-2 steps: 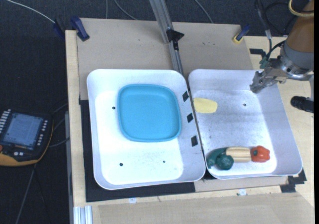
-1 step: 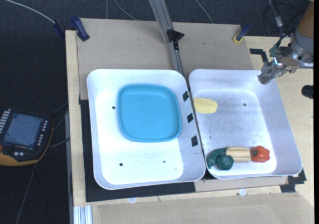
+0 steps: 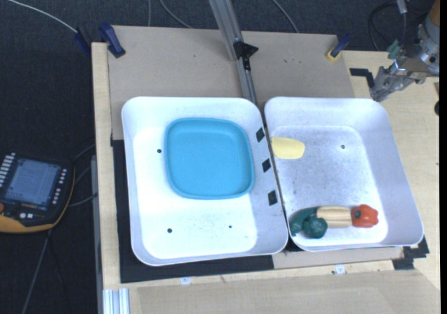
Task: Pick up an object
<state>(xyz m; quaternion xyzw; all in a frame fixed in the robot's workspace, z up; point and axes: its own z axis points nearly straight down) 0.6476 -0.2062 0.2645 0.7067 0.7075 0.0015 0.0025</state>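
- The pincer (image 3: pixel 383 89) sits at the upper right, over the bare worktop (image 3: pixel 174 61) just beyond the far right corner of the right bin (image 3: pixel 398 166). It is small and blurred here, so I cannot tell how its tips stand; nothing visible hangs from it.
- The right bin carries four small things. A pale yellow, rounded piece (image 3: pixel 288 148) lies against the bin's left wall, near the far end.
- Along the near wall three things lie in a row, touching or nearly so: a dark green lumpy piece (image 3: pixel 309 224) on the left, a tan, stubby cylinder (image 3: pixel 334 216) on its side in the middle, and a red rounded piece (image 3: pixel 364 215) with an orange tinge on the right.
- The left bin (image 3: pixel 140 236) holds a light blue, square plate (image 3: pixel 209 158) with rounded corners, lying flat towards the far half.
- A handheld control pad (image 3: pixel 31 190) lies on the dark floor to the left.
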